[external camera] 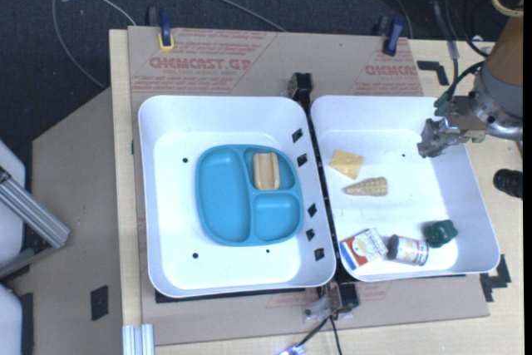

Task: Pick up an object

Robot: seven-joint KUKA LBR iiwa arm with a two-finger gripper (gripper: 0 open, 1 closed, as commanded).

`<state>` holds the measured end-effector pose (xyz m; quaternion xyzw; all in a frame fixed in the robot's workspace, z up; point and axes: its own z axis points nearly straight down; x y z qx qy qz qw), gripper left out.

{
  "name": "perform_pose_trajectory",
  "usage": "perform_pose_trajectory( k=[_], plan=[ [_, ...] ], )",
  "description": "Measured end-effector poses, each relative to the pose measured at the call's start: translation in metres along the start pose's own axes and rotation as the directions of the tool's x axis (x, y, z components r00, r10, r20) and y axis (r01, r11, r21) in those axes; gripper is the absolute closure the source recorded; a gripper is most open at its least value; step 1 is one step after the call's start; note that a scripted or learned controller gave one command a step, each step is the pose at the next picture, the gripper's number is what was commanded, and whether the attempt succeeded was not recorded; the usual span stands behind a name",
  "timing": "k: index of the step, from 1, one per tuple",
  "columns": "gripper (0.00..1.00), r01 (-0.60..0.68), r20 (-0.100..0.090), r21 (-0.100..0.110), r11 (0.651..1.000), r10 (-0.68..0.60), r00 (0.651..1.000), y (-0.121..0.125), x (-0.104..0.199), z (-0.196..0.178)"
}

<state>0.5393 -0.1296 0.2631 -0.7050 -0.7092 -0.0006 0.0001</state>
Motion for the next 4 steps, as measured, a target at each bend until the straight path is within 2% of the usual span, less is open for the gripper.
perform_pose_trajectory(
  k=[1,2,4],
  plan=[
    [1.00,0.001,-0.002,0.003,1.000,-0.001,1.000,0.011,0.057,0.006],
    [1.00,0.001,-0.001,-0.002,1.000,-0.001,1.000,0.033,0.114,0.005],
    [1.00,0.000,-0.001,-0.001,1.000,0.000,1.000,0.063,0.205,0.014]
  ],
)
